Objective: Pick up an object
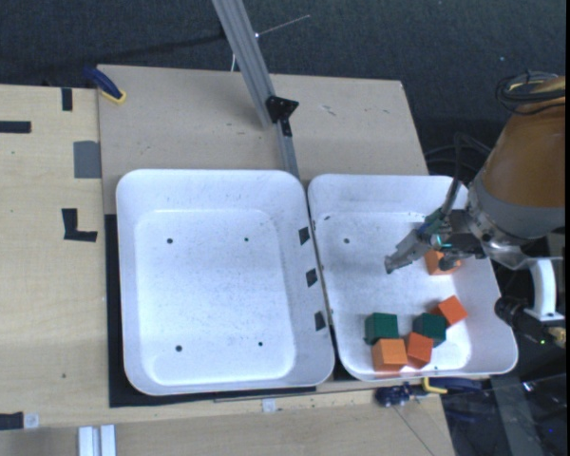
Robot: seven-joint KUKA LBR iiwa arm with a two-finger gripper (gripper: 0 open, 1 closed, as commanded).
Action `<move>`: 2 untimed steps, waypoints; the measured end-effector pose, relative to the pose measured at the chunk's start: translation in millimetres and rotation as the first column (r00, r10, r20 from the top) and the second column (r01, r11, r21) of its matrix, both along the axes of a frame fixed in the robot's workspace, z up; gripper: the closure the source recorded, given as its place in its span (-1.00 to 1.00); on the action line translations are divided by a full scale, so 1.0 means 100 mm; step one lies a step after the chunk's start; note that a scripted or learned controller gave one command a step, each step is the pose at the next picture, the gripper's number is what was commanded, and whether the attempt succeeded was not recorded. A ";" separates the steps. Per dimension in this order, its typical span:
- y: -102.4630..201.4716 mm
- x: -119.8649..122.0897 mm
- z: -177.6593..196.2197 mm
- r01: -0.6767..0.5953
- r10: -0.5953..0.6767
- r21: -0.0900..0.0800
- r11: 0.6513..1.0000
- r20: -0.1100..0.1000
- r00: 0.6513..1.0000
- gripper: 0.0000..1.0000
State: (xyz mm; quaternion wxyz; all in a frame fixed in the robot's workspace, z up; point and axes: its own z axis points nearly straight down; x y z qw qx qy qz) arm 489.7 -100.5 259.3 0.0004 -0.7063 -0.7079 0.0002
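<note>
The right bin [361, 198] holds several small blocks. Near its front edge lie a green block [381, 326], an orange block [390, 353], another orange block [419, 349], a second green block [429, 327] and a tilted orange block [451, 309]. One more orange block [441, 262] sits at the bin's right side, partly covered by the wrist. My gripper [397, 260] reaches in from the right and hangs low over the middle of this bin, pointing left. It is left of that orange block and above the front cluster. Nothing is visibly held.
The left bin [133, 198] sits beside the right one, with a shared rim between them. A slanted metal bar [252, 55] runs from the back down to the bins' junction. The grey and orange arm [527, 174] covers the right bin's right edge.
</note>
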 end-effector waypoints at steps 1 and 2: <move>0.00 0.00 0.00 -0.001 0.001 0.000 1.000 0.000 1.000 -1.00; 0.02 0.02 -0.44 0.001 -0.001 0.000 1.000 -0.006 1.000 -1.00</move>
